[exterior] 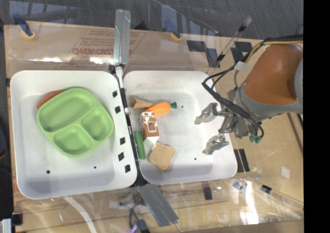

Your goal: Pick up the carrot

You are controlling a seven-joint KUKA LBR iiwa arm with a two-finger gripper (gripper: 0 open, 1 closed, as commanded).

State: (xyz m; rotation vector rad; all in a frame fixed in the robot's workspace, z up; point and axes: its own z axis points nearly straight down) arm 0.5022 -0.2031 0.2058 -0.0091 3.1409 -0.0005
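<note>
Foreground clamp: nearest my camera I see a grey metal clamp (157, 203) at the counter's near edge, below the seam between the two bins.
Counter: from my seat I read the counter (62, 46) as brown board under clear sheeting, with printed red text behind the left bin.
Left bin: I see the left bin (26, 175), white and shallow, carrying a green divided plate (75, 121) with three compartments, tilted toward the bin's back-left.
Under the plate: I can make out an orange-brown edge (45, 99) peeking from behind the plate's back-left rim; I cannot tell what it is.
Divider: I see a grey metal bar (122, 33) running back from the seam between the bins.
Right bin: I see the right bin (180, 170), white, with all its objects clustered along its left side.
Green stick: I see a green stick-shaped object (140, 144) lying along the left wall.
Bread pieces: I see one tan piece (140, 103) at the back-left, just beside the carrot's thick end, and a larger slice (161, 155) toward the front.
Small box: I see an orange-and-white box (150, 125) just in front of the carrot.
Carrot: I find the carrot (157, 109) lying flat in the right bin's left half, orange body, green tip pointing right, free of the gripper.
Gripper: I see the gripper (210, 130) over the right side of the right bin, its two fingers spread wide with nothing between them, well apart from the carrot.
Arm: I see the arm (270, 80) entering from the right, orange band above the grey wrist, black cables looping around it.
</note>
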